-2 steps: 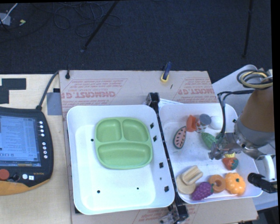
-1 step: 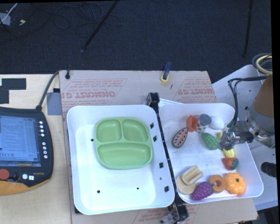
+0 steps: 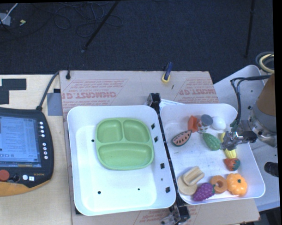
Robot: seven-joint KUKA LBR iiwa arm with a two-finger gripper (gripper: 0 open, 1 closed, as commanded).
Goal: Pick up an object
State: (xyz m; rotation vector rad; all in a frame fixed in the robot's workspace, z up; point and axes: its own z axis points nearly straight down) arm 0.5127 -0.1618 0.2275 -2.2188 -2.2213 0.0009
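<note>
The right bin (image 3: 254, 193) holds several toy foods: an orange carrot (image 3: 192, 122), a grey and white piece (image 3: 212, 122), a brown seeded slice (image 3: 181, 138), a green pickle-like piece (image 3: 211, 142), yellow corn (image 3: 230, 152), a strawberry (image 3: 232, 164), a tan bread piece (image 3: 191, 176), purple grapes (image 3: 204, 191), a donut (image 3: 218, 183) and an orange pumpkin (image 3: 236, 184). My gripper (image 3: 229, 141) hangs low over the bin's right side, just above the corn and right of the green piece. Nothing visible sits between its fingers.
The left bin (image 3: 83, 181) holds a green divided plate (image 3: 124, 143). A teach pendant (image 3: 19, 144) lies at the far left on the bench. Cardboard (image 3: 108, 90) lies behind the bins, with a blue and yellow clamp (image 3: 167, 73) at its back edge.
</note>
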